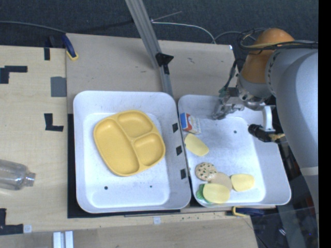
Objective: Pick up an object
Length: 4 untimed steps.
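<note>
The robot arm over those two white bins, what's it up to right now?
The gripper hovers over the far end of the right bin, holding nothing. A small packet, a yellow piece, a cookie and other play-food pieces lie untouched. The left bin holds a yellow divided plate.

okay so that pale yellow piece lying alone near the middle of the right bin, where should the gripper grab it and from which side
Probably straight from above, fingers closing across the narrow width of the pale yellow piece. It lies flat and elongated on the right bin floor, apart from its neighbours, so both long sides look free.
</note>
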Each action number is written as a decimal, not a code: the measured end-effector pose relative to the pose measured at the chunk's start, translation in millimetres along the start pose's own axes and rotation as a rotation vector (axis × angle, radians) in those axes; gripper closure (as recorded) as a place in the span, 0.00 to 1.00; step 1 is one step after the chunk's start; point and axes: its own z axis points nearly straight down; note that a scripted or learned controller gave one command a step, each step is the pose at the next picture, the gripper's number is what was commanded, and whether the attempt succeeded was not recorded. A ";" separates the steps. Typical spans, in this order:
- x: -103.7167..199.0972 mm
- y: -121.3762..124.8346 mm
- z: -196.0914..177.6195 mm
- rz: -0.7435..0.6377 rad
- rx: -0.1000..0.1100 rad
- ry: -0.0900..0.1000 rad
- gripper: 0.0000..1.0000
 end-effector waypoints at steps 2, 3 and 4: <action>-40.1 8.0 1.4 -0.009 0.027 0.023 1.00; -41.3 7.8 1.4 -0.008 0.027 0.020 1.00; -42.0 7.7 1.3 -0.008 0.026 0.018 1.00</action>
